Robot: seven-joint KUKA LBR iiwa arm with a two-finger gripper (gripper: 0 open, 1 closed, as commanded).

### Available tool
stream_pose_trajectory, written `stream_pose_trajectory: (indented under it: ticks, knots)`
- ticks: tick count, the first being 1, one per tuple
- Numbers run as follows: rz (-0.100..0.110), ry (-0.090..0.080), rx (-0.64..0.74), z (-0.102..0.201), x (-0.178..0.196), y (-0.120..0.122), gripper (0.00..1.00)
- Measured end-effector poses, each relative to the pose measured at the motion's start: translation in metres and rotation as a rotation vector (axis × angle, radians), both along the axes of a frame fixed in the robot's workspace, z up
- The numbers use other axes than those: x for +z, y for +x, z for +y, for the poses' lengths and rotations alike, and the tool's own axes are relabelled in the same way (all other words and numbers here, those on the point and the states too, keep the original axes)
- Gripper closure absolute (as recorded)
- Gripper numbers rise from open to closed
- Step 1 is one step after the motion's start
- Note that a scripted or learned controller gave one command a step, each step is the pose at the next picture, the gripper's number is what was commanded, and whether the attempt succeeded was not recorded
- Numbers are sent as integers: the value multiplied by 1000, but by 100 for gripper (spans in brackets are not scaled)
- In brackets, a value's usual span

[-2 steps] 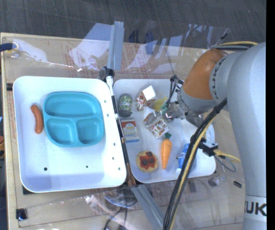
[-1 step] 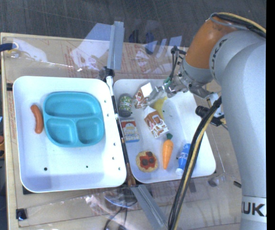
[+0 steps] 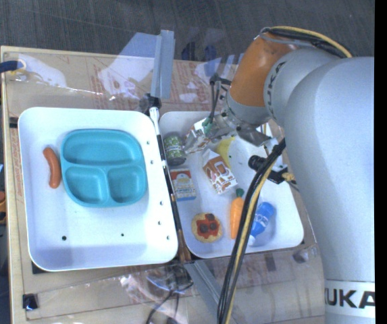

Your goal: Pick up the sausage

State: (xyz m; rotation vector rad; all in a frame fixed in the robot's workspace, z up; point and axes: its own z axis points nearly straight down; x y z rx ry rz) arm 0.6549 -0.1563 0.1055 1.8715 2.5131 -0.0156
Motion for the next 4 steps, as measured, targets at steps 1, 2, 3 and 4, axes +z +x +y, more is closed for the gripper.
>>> stream_pose_trajectory:
  ticks: [1,2,3,4]
  knots:
    - [3,13,70,-55,38,-61,0]
    - [-2,9,122,-56,-11,-22,0]
    - [-2,10,125,-56,-1,-22,100]
    - [-2,10,125,-56,-1,-22,0]
